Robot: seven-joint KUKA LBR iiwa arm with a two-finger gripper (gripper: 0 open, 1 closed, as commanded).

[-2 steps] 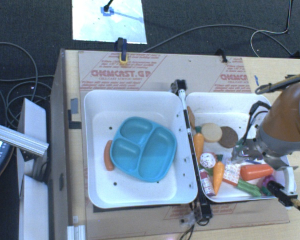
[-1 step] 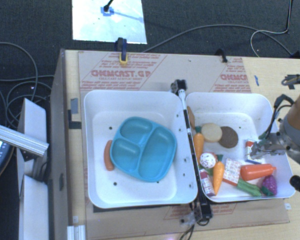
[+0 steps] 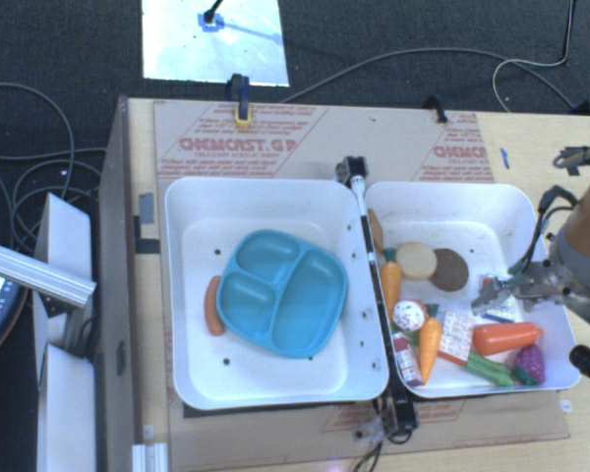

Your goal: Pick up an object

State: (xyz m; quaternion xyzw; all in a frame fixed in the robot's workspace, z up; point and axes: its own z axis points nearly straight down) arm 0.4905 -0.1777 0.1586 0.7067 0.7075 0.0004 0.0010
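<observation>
The right bin (image 3: 452,205) holds several toy foods: a beige bun (image 3: 416,261), a brown disc (image 3: 450,269), two orange carrots (image 3: 390,285) (image 3: 429,347), a white speckled ball (image 3: 408,315), a red-and-white packet (image 3: 456,334), a long orange-red piece (image 3: 506,337), a green piece (image 3: 489,369) and purple grapes (image 3: 529,364). My gripper (image 3: 499,295) hangs low over the right half of this bin, just above the orange-red piece and right of the brown disc. Nothing shows clearly held in it.
The left bin (image 3: 192,264) bears a blue divided plate (image 3: 280,293) and a small orange sausage (image 3: 213,306) by its left wall. A black-handled tool (image 3: 364,214) lies along the wall between the bins. Cables trail over the arm at the right edge.
</observation>
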